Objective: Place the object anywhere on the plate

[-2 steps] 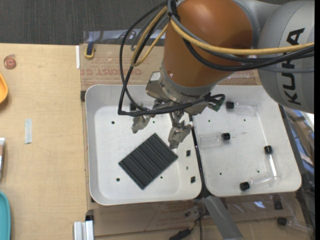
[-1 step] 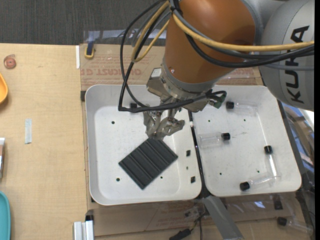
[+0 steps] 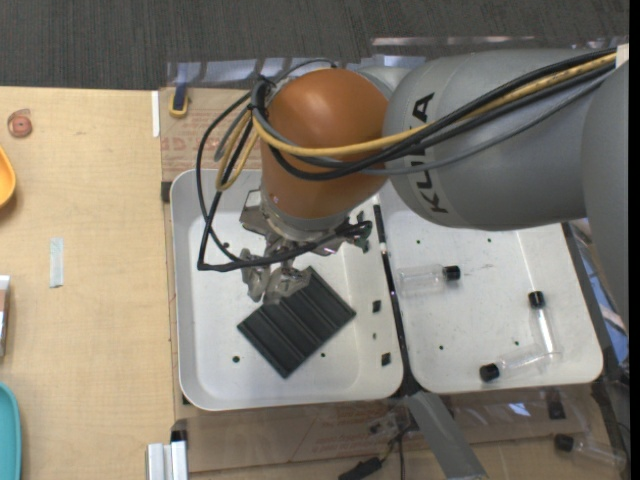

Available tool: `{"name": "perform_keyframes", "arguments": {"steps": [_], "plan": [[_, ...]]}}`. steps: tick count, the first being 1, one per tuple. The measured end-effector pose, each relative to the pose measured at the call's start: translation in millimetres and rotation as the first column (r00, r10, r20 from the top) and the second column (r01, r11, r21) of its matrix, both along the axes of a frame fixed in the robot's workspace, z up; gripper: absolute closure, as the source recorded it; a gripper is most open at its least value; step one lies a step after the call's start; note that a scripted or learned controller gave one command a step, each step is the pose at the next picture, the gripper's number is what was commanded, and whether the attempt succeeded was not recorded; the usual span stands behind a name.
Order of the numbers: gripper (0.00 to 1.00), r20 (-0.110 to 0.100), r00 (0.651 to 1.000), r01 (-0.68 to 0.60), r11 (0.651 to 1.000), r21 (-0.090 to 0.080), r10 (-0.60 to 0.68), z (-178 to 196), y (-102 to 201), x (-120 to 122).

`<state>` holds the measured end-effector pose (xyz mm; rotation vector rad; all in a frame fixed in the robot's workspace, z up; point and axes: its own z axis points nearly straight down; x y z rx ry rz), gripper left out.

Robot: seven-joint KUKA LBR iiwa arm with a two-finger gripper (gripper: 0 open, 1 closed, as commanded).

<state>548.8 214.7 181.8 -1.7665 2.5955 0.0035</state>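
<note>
grey metal filled the upper right of the camera view: the arm reached in from the right, its orange band bulging over the left bin. black and yellow cables looped from the band down toward the wrist. under the band the jaws pointed down into the left bin, just at the upper left corner of a black ribbed plate. whether the jaws were apart or together could not be told, since the wrist and cables hid most of them, and nothing could be seen clamped between them.

the worktop was pale wood on the left, with the two shallow white bins side by side on its right half. the black ribbed plate lay flat in the middle of the left bin, turned at a slant to the bin's walls. the right bin held three small clear tubes with black caps: one near its upper left, one toward its right side, one near its lower edge, all well apart from the plate. which of these was the object to be placed could not be told.

at the left edge of the worktop showed an orange thing, a teal thing and a small grey strip.
</note>
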Motion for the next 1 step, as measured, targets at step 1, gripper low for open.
{"name": "perform_keyframes", "arguments": {"steps": [1], "plan": [[1.00, 0.000, 0.999, -0.051, 0.999, -0.001, 0.051, 50.0, -28.0, -44.1]]}}
